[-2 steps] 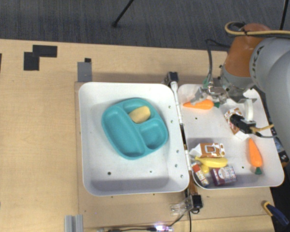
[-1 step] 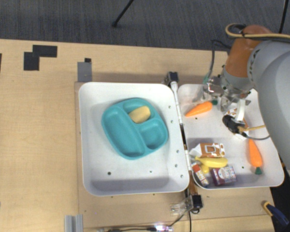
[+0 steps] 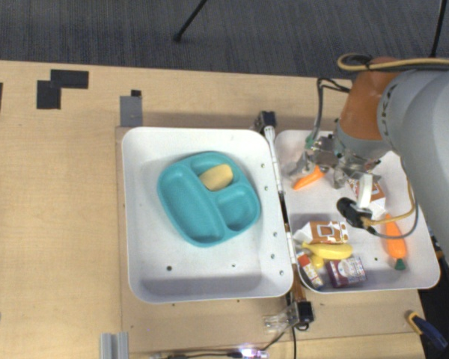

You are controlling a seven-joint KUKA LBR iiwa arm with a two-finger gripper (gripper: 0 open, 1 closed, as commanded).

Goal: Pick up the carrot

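The carrot (image 3: 308, 178), a small orange tapered piece, lies in the upper left part of the right bin (image 3: 426, 275), its tip pointing left. My gripper (image 3: 325, 163) hangs low over the bin just above and to the right of the carrot, close to its thick end. I cannot see whether it touches the carrot. The grey arm with its orange band comes in from the right over the bin's far side.
A second orange piece with a green end (image 3: 393, 239) lies at the right bin's right side. A brown box (image 3: 330, 232), a banana (image 3: 329, 251), a purple packet (image 3: 346, 272) and a red-and-white item (image 3: 371, 193) crowd that bin. The left bin (image 3: 146, 275) bears a teal divided plate (image 3: 187, 208) with a yellow lump (image 3: 216, 176).
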